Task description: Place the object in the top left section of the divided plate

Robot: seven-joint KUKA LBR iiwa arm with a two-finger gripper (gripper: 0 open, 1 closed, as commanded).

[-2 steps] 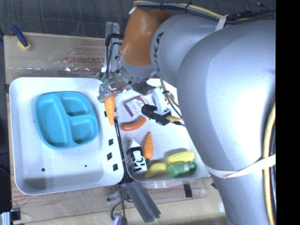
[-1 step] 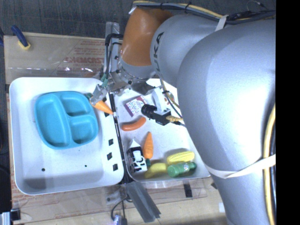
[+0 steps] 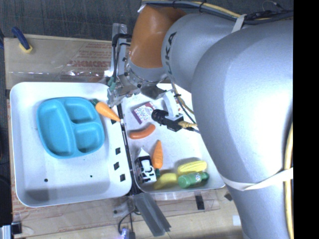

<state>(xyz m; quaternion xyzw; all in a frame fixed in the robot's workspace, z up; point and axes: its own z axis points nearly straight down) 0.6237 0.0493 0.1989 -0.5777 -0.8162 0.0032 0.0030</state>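
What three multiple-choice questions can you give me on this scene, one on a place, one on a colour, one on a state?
1. Where is the plate?
A. left bin
B. right bin
C. bare bench

2. What colour is the plate?
A. white
B. blue
C. red

3. How are the plate's sections?
A. all empty
B. one holds a carrot
C. all full

Answers:
1 A: it lies in the left bin.
2 B: it is light blue.
3 A: the nearest carrot sits at the gripper, off the plate's right edge.
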